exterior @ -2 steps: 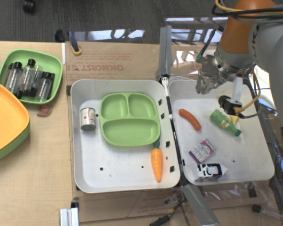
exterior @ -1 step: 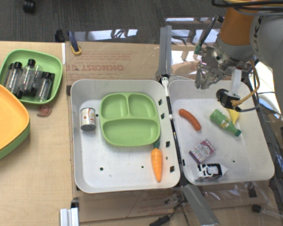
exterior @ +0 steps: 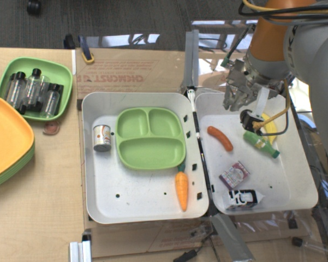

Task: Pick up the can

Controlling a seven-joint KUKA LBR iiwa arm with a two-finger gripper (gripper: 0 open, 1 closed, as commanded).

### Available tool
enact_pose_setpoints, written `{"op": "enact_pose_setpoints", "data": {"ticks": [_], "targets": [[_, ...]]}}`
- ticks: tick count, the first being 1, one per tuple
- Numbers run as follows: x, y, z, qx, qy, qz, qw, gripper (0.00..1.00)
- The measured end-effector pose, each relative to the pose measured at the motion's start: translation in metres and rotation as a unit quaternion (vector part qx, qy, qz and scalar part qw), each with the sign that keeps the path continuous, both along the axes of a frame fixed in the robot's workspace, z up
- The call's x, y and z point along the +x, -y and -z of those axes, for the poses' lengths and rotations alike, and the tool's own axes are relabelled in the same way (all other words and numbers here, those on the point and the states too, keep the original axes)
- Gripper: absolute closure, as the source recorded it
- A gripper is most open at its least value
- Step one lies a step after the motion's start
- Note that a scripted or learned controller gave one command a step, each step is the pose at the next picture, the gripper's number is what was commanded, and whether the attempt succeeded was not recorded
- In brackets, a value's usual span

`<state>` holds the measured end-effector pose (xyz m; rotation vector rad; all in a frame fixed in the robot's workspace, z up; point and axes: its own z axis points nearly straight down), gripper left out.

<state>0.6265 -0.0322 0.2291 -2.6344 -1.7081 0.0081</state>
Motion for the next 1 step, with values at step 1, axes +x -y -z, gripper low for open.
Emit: {"op": "enact_pose_setpoints", "data": {"ticks": [1], "targets": [[-0.0001,0.001,-0.0077,-0.0008,-0.001,-0.001,1.0,1.0]]}}
